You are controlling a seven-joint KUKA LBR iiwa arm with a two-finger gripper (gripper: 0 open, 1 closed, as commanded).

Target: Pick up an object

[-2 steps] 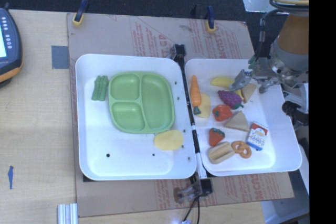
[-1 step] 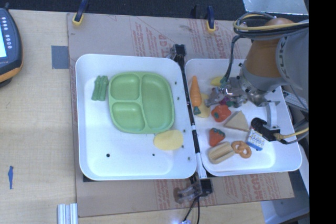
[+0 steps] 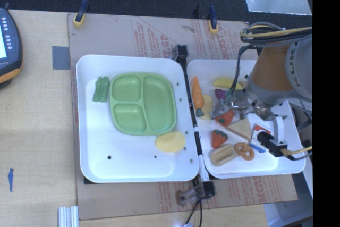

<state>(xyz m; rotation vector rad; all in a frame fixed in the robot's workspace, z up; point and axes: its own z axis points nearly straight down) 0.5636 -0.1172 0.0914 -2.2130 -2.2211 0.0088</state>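
We take the step in hand to be the descent onto one piece of toy food in the right-hand bin [image 3: 297, 167], and to do it well we would settle on a single target before closing, since the pieces lie crowded and a loose aim could catch two at once or push them aside. The gripper [image 3: 226, 106] hangs low over that bin, near the bin's left side; whether it is released or clenched we cannot tell from this slant, as the wrist hides much of it. Taking the carrot [image 3: 197, 94] as our landmark, the gripper sits just to its right, and the small red piece [image 3: 226, 118] lies right of the carrot and a little below it, directly under the tool and seemingly the nearest candidate. The tan wedge [image 3: 240, 128] is further right and lower, the strawberry [image 3: 219, 138] below the carrot, the hot dog bun [image 3: 222, 154] and pretzel [image 3: 245, 151] lower still. The yellow banana-like piece [image 3: 226, 83] rests right of the carrot's top.
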